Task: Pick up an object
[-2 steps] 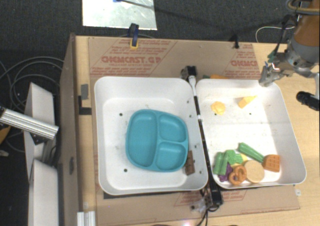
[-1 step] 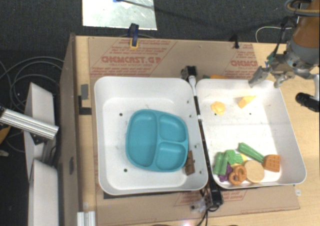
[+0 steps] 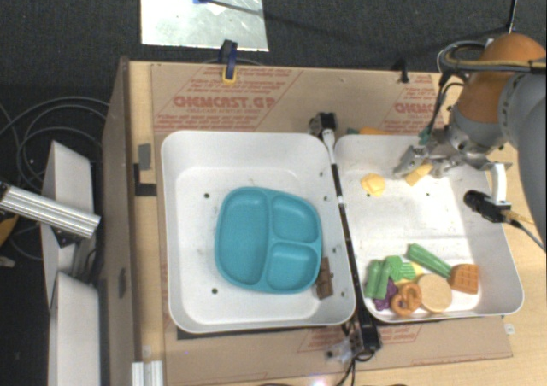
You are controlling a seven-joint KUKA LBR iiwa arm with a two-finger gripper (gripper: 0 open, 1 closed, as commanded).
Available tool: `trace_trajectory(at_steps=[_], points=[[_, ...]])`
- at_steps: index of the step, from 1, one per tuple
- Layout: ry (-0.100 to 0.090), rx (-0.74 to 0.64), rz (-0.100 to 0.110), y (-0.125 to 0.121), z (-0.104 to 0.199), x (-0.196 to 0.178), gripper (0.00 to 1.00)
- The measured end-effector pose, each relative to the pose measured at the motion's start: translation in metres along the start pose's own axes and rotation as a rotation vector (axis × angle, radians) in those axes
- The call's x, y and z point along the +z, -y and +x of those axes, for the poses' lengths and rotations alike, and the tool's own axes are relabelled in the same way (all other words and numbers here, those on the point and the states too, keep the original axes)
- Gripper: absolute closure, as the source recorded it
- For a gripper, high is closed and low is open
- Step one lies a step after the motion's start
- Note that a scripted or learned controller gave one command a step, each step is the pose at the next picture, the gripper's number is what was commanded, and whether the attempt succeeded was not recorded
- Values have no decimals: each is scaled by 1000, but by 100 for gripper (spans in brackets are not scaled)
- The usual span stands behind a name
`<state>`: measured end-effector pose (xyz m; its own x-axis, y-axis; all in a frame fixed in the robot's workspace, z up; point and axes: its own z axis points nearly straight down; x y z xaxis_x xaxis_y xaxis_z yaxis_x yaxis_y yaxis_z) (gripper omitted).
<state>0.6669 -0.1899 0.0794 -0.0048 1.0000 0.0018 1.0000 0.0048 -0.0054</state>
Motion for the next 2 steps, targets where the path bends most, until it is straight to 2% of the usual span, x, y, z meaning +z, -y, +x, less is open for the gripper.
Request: trace_trajectory(at_steps=[1,2], points=[[3,-2,-12,-4,-1,-19,100],[0,-7,-16,-5,73,-96,100]])
